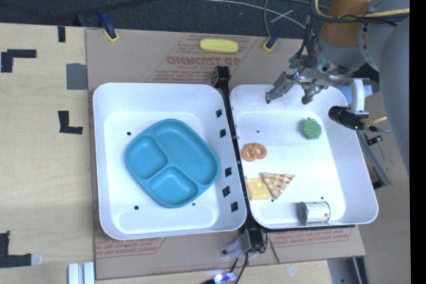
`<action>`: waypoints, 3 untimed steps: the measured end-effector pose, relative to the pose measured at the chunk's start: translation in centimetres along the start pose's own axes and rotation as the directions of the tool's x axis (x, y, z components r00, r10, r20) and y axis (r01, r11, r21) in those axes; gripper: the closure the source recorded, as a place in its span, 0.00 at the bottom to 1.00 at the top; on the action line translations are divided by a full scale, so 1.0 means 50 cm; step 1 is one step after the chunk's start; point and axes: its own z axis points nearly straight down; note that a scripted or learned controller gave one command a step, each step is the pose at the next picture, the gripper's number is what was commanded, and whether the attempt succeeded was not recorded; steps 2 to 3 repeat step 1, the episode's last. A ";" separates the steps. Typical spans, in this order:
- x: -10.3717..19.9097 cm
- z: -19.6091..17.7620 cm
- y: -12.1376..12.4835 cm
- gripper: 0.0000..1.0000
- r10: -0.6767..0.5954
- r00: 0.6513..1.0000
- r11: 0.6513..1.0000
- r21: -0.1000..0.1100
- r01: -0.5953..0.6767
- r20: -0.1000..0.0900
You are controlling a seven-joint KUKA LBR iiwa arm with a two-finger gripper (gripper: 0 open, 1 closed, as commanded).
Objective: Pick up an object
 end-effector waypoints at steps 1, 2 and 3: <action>0.001 -0.019 0.006 0.00 -0.003 1.000 1.000 -0.015 0.003 0.002; 0.001 -0.019 0.006 0.00 -0.003 1.000 1.000 -0.015 0.003 0.002; 0.001 -0.019 0.006 0.00 -0.003 1.000 1.000 -0.015 0.003 0.002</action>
